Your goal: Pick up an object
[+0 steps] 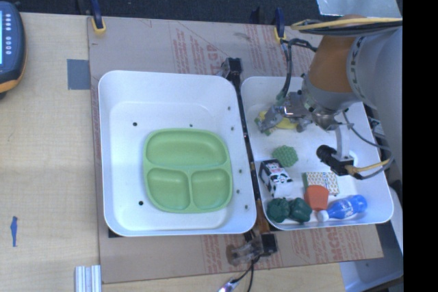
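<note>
My gripper (282,117) is low over the back left part of the right bin (380,215), right at a yellow-green object (269,122) that lies against the bin's left wall. The wrist covers part of that object, and I cannot see whether it is held. In front of it lie a green knobbly ball (286,155), a black-and-white cow-patterned toy (276,178), a dark green lump (287,210), an orange-red cup (317,197), a patterned card (326,180) and a blue bottle (347,206).
The left bin (116,147) holds a light green divided plate (187,169). The arm (342,68) covers the right bin's back right part. A dark device (9,44) sits at the bench's far left edge.
</note>
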